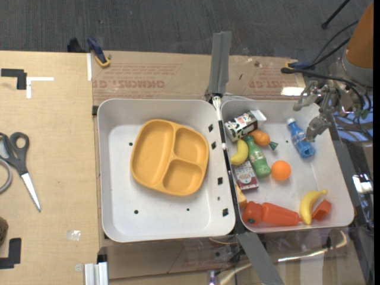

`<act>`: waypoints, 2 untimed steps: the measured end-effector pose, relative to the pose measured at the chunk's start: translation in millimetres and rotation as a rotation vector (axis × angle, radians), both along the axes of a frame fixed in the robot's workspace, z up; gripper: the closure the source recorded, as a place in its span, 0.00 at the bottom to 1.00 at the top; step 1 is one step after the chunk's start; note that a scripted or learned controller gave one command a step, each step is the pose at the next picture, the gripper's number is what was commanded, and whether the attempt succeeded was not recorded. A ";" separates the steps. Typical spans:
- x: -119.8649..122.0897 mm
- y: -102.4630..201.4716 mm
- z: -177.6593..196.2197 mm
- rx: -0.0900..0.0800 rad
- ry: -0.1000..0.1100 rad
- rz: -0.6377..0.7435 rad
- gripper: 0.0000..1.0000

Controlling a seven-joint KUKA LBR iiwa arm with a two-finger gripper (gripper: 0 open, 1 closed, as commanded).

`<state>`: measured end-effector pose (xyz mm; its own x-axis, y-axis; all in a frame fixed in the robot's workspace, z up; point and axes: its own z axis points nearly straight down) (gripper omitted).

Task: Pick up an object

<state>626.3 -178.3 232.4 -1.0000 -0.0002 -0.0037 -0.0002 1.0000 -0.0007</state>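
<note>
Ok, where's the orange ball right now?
The orange ball lies in the right bin, near its middle, just right of the green bottle and above the yellow banana.

You get one camera, fixed high above bench (47, 177). It looks down at slant, not straight. Far enough back to show you both white bins whole: left bin (113, 218) and right bin (338, 177), side by side. Arm (361, 46) comes in from right side of view.
</note>
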 end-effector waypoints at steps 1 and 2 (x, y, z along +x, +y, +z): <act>31.6 -31.2 -138.2 0.000 -0.003 -0.166 0.00; -18.6 -22.9 -138.8 0.000 -0.001 -0.111 0.00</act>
<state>607.7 -201.3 93.6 -0.9939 0.1103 -0.0046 0.1103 0.9939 -0.0009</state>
